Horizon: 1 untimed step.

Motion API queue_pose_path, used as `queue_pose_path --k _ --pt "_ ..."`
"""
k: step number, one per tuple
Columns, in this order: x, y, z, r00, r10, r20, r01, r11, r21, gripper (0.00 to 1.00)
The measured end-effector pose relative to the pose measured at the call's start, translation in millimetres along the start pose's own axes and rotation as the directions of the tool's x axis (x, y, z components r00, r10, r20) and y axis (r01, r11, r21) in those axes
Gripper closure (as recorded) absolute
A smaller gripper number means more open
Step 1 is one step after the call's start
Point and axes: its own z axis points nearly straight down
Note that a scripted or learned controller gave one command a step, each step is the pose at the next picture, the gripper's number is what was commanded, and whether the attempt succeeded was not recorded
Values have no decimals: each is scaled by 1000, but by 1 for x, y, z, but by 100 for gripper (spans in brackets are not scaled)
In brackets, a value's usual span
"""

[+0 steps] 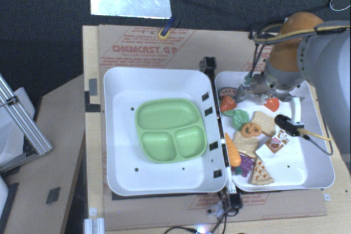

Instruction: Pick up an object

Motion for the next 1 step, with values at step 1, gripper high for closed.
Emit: queue_pose_path --k 1 --pt "0 2 -13 1000 -2 1 2 1000 -5 100"
